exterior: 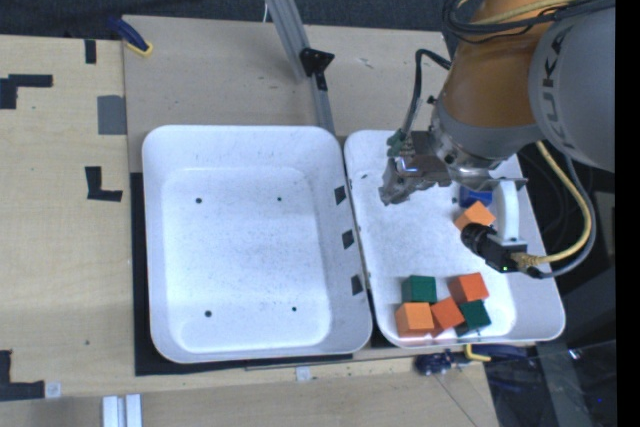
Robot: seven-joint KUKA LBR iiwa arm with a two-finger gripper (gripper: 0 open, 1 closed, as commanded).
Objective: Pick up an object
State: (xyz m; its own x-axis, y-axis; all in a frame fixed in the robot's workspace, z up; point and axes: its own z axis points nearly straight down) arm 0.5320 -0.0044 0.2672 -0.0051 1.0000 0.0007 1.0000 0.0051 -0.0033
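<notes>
While over the right bin (375, 245), the hand (398, 187) holds nothing visible.

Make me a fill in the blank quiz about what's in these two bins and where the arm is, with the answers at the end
1. The gripper hangs over the ____ bin.
2. The blocks are clustered at that bin's ____ end.
3. Besides the orange blocks, the cluster holds blocks coloured ____.
4. The band above the arm's wrist is ____.

Answers: right; near (bottom); green; orange
</notes>
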